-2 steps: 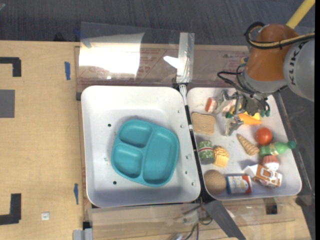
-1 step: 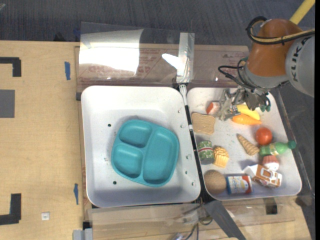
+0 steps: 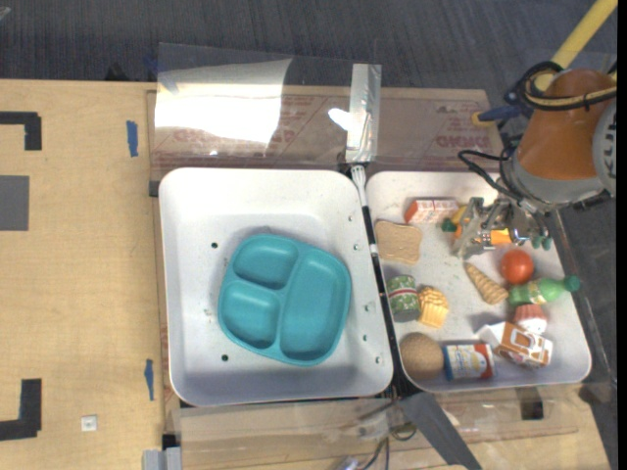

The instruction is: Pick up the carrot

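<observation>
Orange carrot [image 3: 500, 235] lying in right bin [image 3: 578, 360], upper part, right at gripper [image 3: 482, 231] tips, beside tomato [image 3: 516, 264]. Cannot tell gripper state. Teal plate [image 3: 284, 297] in left bin [image 3: 186, 204].

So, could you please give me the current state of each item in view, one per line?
gripper: down in the right bin, at the carrot
carrot: lying under the gripper, grasp unclear
teal tray: flat in the left bin
can: on its side
tomato: resting loose
</observation>
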`<state>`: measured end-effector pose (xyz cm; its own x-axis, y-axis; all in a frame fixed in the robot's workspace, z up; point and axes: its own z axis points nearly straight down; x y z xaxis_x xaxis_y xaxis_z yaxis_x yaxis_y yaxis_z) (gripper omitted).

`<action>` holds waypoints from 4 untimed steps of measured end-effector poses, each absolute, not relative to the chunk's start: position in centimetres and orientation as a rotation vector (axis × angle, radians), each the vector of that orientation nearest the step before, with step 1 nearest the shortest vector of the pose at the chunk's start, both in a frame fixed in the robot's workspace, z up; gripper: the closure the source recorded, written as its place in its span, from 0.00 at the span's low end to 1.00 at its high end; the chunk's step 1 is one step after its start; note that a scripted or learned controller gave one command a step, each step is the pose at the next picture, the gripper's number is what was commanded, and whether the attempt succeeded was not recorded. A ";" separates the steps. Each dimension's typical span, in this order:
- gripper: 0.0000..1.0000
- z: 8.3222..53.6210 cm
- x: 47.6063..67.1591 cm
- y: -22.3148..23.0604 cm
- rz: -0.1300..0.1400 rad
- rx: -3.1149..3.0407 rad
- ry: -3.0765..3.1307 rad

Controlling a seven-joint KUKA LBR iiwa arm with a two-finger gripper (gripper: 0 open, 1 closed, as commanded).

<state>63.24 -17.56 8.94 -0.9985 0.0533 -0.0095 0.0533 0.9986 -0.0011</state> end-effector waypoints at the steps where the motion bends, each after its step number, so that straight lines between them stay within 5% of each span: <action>1: 1.00 11.7 58.6 -16.7 -0.001 -0.115 3.134; 2: 0.00 11.6 58.5 -16.6 0.000 -0.116 3.136; 3: 0.00 8.8 62.7 -18.3 -0.001 -0.486 3.095; 4: 1.00 10.3 63.2 -18.3 -0.007 -0.479 3.079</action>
<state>63.15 -18.29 10.32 -0.9524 -0.3040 -0.0241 -0.3039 0.9527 -0.0082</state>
